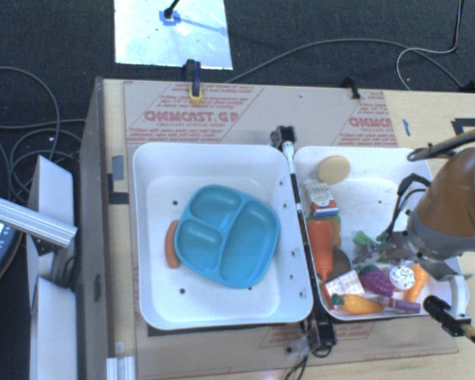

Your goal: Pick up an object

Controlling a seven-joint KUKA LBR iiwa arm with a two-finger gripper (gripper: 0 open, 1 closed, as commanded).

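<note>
The arm's grey and orange wrist hangs over the right-hand shallow white bin, and the pincer beneath it is mostly hidden by that wrist, so whether it is apart or together cannot be told. Nothing is seen in its grip. The likeliest target, judging by closeness, is the cluster just below and left of the pincer: a purple plastic grape-like piece and a small white round piece beside it. Further left lies a long orange plastic carrot, its axis running up-down along the bin's wall. Well left, in the other bin, sits a blue divided plate.
</note>
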